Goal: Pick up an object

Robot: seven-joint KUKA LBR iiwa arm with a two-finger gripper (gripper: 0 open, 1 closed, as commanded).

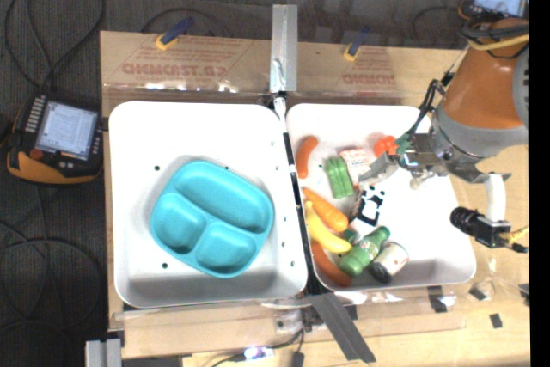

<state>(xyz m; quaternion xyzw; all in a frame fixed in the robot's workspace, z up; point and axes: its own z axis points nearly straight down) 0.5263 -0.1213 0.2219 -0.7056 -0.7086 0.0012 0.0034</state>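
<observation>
Glossy green bottle (368, 247) beside smooth, seemingly plastic banana (326, 233).

Fixed overhead, looking down at a slant from well above the wooden bench (206, 56). Takes in both shallow white plastic bins (129, 185) side by side, left and right (438, 228), plus dark carpet around. Far enough to frame the whole bench top. Grey, orange-banded arm (485, 99) entering from the right edge.
</observation>
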